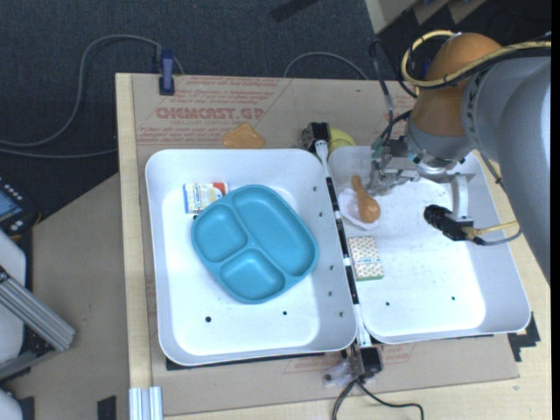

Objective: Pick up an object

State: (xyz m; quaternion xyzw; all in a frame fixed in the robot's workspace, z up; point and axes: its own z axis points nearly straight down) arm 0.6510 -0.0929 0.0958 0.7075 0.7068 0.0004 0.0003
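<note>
From my station I see the gripper (381,173) low over the far left corner of the right bin (437,297), hanging from the grey arm with its orange band; I cannot tell whether it is open or closed, as the wrist hides the tips.

Just beside it, on the near side, lies the tan piece (365,199); it is smooth, light brown and club-shaped, with a slim neck and a rounded bulb; I cannot say whether the gripper touches it. Its long axis runs almost from the far edge toward the near edge, tilted slightly; the slim end points away toward the gripper, and the bulb points toward the near edge and a little right. It rests on a whitish patch I cannot identify, close to the wall between the bins.

Nearer along that wall lies a patterned packet (366,257), apart from the tan piece.

In the left bin (254,332) sits a blue divided plate (254,243); a small carton (203,196) touches its far left rim.
</note>
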